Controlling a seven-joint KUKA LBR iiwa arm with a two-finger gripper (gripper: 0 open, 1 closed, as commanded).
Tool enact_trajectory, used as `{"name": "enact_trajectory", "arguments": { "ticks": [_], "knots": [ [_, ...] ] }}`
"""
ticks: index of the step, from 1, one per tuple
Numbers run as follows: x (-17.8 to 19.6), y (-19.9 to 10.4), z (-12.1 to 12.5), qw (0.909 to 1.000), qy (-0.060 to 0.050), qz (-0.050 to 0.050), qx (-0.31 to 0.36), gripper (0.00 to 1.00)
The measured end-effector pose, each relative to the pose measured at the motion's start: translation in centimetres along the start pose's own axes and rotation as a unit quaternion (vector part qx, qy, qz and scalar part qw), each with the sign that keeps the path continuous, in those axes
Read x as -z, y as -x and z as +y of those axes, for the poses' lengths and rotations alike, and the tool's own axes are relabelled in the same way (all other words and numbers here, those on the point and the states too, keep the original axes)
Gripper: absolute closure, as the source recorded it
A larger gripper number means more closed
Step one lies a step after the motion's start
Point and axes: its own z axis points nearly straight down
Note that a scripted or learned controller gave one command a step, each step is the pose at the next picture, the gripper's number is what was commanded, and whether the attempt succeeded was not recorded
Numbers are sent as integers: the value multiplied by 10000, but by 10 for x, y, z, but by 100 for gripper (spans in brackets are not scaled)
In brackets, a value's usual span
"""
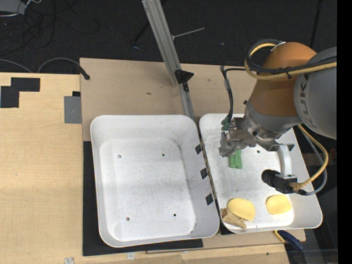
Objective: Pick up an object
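Nearest the camera, along the front rim of the right bin (308, 220), lie three small things. A tan, crumbly scrap (235, 220) sits at the front left corner, touching a rounded pale yellow piece (242, 208) just behind it. A second yellow piece (278, 204) lies near to the right, apart from the first.

Just behind that second yellow piece, a black fitting (276, 180) with a yellow cable hangs from the arm above the bin floor.

To the left, the left bin (104, 147) sits side by side with the right one, its white floor speckled with a few dark dots. Black clips (203, 172) mark the seam where the two rims meet.

Farther back, in the middle of the right bin, a small green object (236, 160) stands or lies directly under the gripper (231, 147). The gripper hangs low over the bin, its metal fingers at the top of the green object. Whether the fingers are spread or pinching it cannot be told from this angle.

Above the gripper rises the grey arm (319, 92) with its orange band (283, 78), coming in from the right.

Farthest back, a slanted metal rail (162, 37) crosses the brown board (126, 87) behind the bins.
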Motion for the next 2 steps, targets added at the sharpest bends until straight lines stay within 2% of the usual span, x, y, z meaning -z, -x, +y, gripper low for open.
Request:
{"name": "enact_trajectory", "arguments": {
  "ticks": [2],
  "knots": [
    [7,-105,-8,10000,3,0,10,100]
  ]
}}
